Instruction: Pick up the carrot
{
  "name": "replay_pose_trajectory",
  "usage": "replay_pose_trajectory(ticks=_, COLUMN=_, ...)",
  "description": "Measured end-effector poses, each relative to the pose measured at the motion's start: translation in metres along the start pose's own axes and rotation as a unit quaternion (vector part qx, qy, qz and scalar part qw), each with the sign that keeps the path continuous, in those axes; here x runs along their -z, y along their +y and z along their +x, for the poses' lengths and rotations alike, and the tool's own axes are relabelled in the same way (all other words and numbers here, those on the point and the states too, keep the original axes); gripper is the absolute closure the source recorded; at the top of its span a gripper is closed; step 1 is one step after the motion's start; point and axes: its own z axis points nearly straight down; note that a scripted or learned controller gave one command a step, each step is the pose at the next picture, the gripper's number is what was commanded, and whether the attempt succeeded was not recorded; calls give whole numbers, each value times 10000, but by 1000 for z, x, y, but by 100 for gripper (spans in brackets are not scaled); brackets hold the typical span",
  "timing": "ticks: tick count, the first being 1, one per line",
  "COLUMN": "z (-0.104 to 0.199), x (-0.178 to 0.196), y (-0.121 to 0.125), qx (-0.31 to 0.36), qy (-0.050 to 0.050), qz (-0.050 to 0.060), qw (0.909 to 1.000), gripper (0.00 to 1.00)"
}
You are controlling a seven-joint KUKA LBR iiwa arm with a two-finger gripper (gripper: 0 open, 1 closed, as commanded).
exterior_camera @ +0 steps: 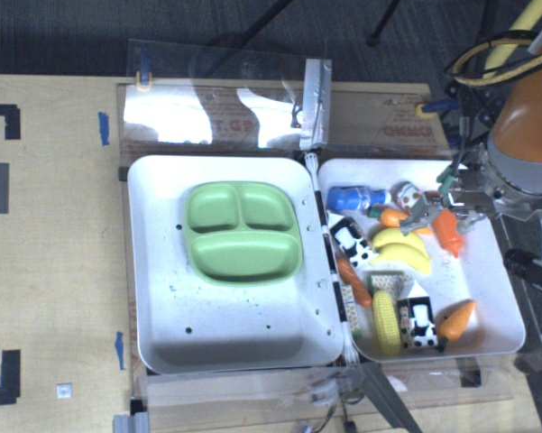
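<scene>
Nearest the camera, at the right bin's (509,332) front edge, lie one yellow corn cob (384,319), one black-and-white cow-patterned block (420,323) and one orange rounded toy (455,318). Behind them sit one yellow banana bunch (402,250), a second black-and-white block (350,240) and one blue bottle (353,198). The left bin (153,242) holds one green divided plastic plate (243,229). The orange plastic carrot (447,231) hangs upright just below the two-finger gripper (450,207), whose fingers appear closed on its top, above the bin's right part.

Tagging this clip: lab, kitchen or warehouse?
Likely a robot lab test bench: two white bins side by side, toy food such as a banana in the right one, blue tape marks on the bench.
</scene>
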Motion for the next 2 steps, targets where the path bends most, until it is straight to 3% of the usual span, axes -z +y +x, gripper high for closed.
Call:
replay_pose_trajectory(ticks=1, z=-12, x=-97, y=62, qx=1133, qy=-3, qz=-9, qw=9936, gripper=0)
replay_pose_trajectory(ticks=2, z=-53, x=-173, y=75, qx=1072, qy=-6, qz=-24, qw=9942, gripper=0)
